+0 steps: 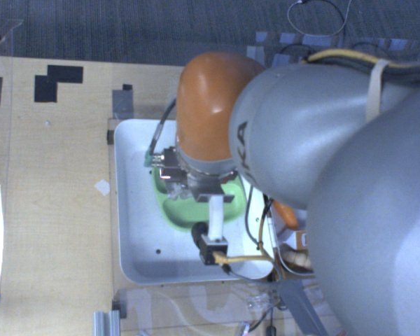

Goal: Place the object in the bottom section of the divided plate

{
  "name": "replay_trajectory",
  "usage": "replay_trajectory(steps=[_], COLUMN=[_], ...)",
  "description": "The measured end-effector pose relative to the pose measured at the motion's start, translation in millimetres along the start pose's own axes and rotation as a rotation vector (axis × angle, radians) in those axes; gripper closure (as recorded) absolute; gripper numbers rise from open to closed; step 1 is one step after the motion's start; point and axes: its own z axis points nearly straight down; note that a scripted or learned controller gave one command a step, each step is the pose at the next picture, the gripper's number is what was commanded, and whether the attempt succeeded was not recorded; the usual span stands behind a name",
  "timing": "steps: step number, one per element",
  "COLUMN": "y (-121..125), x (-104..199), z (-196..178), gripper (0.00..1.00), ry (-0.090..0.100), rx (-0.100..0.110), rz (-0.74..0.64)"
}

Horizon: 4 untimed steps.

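Grey arm [322, 187] covers the view's right side. 1 white bin [136, 208] holds the green divided plate [173, 212]. The gripper [196, 186] sits over the plate; open or closed, cannot tell. An orange object [285, 215] lies right of the plate, partly hidden.

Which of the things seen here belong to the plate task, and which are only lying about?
For the job:
- light green plastic plate, inside the left shallow white bin
- grey robot arm with orange band, above the plate

Lying about:
- small orange thing, mostly hidden by the arm; possibly the object to place
- black tape patches on the pale wooden bench
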Motion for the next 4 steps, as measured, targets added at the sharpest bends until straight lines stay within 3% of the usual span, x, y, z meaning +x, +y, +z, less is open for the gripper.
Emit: replay_trajectory(steps=[1, 2, 3, 4], y=[-17, 21, 21, 22], x=[-1, 1, 1, 2], z=[31, -3, -3, -14], gripper=[1.0, 1.0, 0.0, 1.0], ry=[-0.001, 0.0, 0.0, 0.001], rx=[0.001, -0.001, -0.001, -0.003], rz=[0.064, 0.1, 0.1, 0.094])
